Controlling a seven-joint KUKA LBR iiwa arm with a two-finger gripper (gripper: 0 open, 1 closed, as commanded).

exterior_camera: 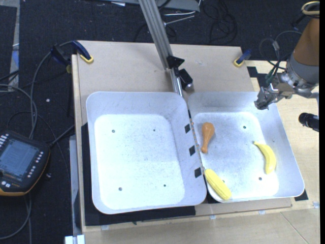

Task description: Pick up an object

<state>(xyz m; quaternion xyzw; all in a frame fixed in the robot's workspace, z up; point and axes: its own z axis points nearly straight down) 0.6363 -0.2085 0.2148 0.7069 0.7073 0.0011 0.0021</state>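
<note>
Three toy foods lie in the right bin (284, 136). An orange-brown drumstick (207, 135) rests near the bin's left wall. A yellow banana (267, 156) lies toward the right side. A yellow corn cob (217, 184) sits in the front left corner, against the rim. My gripper (264, 100) hangs over the far right corner of that bin, well above and behind the banana, with nothing seen between its fingers.
The left bin (96, 136) stands beside the right one, with black clips (193, 149) along the shared edge. A slanted metal pole (160, 34) rises behind the bins. Yellow clamps (85, 58) mark the board's back corners. A handheld pendant (18, 161) lies on the floor at left.
</note>
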